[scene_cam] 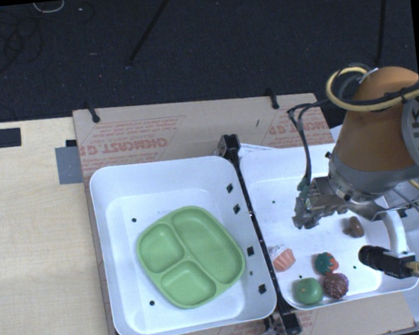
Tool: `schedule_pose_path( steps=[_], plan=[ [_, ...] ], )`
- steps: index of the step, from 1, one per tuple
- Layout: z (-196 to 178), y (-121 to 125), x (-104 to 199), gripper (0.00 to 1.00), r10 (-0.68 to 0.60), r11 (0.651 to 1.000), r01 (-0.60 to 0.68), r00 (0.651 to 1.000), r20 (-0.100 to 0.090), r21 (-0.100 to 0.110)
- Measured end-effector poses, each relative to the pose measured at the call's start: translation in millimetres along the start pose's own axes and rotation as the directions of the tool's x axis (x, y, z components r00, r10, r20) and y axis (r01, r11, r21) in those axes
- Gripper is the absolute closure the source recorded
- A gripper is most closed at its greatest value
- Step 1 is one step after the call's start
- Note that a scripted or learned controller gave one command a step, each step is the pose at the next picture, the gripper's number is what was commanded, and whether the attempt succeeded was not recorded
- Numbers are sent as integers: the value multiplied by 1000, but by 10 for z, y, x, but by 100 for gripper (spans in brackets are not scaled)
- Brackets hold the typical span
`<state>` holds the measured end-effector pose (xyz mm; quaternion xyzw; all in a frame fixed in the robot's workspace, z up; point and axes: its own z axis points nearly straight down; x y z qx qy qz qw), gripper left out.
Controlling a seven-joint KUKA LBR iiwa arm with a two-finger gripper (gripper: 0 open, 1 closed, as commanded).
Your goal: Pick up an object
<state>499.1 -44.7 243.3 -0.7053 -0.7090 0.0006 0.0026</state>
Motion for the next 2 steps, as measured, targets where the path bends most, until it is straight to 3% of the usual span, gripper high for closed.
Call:
schedule_pose_path(
  steps=[2],
  plan=[
    [106,35,1138,100,0,1000,0,1000,2,1]
  ],
)
